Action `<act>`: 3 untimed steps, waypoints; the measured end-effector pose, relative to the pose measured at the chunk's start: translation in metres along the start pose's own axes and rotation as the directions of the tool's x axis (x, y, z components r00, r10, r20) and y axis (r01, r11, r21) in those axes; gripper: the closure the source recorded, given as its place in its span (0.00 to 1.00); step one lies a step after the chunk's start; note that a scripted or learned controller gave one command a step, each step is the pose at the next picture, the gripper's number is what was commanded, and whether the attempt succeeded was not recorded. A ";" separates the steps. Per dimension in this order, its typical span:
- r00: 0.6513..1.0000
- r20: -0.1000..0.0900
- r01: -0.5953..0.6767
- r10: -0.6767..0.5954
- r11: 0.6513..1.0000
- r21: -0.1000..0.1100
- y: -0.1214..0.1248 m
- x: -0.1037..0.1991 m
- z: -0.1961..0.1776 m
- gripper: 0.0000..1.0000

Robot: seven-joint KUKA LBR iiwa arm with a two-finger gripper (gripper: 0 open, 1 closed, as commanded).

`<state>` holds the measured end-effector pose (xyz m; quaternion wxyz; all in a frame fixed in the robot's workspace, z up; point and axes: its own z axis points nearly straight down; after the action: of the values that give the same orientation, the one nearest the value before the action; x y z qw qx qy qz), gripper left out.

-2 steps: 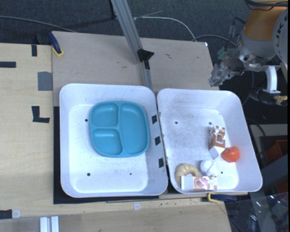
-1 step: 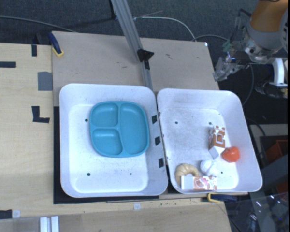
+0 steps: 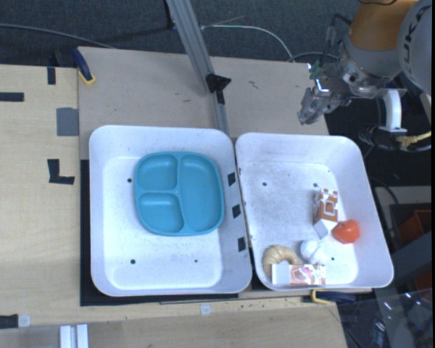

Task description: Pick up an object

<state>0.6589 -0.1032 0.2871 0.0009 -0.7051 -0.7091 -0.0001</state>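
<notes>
The right bin holds a small heap at its near right: a patterned carton, an orange-red round piece, a croissant-like pastry, a white lump and a flat red-and-white packet. My gripper hangs above the bench beyond the right bin's far edge, well away from the heap, with nothing visible in it.
The left bin carries a blue divided plate. A slanted metal post rises behind the bins' shared wall. The arm's grey body with its orange band occupies the upper right corner. Cables trail at the right.
</notes>
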 end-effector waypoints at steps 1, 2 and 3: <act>1.000 0.000 0.001 -0.001 1.000 0.002 -0.009 0.056 0.019 1.00; 1.000 0.000 0.001 -0.001 1.000 0.001 -0.021 0.107 0.017 1.00; 1.000 0.001 0.000 0.000 1.000 0.002 -0.034 0.148 0.025 1.00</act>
<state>0.6239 0.0443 0.2619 0.0015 -0.7050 -0.7092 0.0010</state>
